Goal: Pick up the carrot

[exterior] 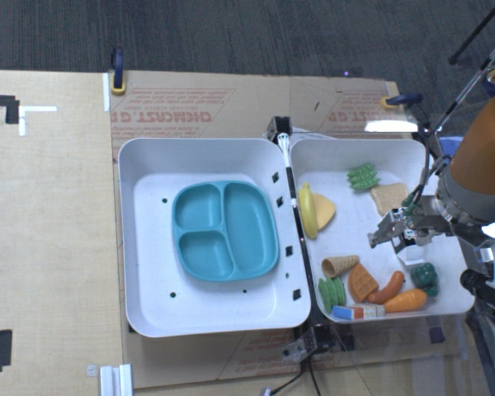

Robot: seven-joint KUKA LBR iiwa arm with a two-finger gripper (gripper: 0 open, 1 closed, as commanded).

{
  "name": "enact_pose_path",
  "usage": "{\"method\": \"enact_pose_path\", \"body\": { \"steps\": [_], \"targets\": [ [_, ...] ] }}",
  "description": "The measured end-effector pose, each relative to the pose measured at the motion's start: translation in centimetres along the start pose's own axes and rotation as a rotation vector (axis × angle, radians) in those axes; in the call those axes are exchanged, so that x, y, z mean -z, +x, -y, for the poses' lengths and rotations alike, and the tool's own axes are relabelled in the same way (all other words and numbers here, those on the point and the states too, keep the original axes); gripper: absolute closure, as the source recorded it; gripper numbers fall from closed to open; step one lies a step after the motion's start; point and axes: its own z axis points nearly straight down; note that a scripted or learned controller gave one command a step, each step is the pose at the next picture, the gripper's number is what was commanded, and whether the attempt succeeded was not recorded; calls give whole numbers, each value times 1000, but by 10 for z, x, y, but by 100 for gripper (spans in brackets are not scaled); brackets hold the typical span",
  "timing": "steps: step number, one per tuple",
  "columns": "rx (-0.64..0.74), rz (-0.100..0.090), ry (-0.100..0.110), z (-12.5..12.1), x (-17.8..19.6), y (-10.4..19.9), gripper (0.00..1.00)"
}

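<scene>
Right bin, near corner: carrot lies on its side along the front wall, orange, thick end toward the right. Crowded spot. Sausage sits just above-left of it, touching or nearly so; green broccoli piece just beyond its thick end; small tube w/ blue cap off its thin end; crinkled orange slice a bit further left.

Claw hangs over the bin mid-right, well apart from carrot, nothing between the tips. Open or closed: can't tell, metal parts blur together at this angle.

Left bin holds a teal divided plate, not relevant.

Judgement, step in hand = approach, not yet over target. To do it well:
- move toward the near-right corner, centre over carrot's middle, not its tip
- turn wrist so jaws close across the short width, i.e. perpendicular to the long axis
- come down w/ jaws wide; one tip must fit betw. carrot and sausage, other betw. carrot and front wall, tight
- risk: grabbing sausage instead (similar colour), or tip landing on the bin wall
- lift straight up, check carrot is actually between tips before moving off.
</scene>
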Motion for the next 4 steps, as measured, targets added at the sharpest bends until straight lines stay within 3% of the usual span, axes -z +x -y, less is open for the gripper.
{"method": "enact_pose_path", "body": {
  "steps": [1,2,3,4],
  "targets": [
    [-12,1,0,-101,-99,30,0],
    [-96,3,0,-67,-19,150,0],
    [-70,2,0,-13,-19,60,0],
    [-470,2,-2,5,-19,183,0]
  ]
}}
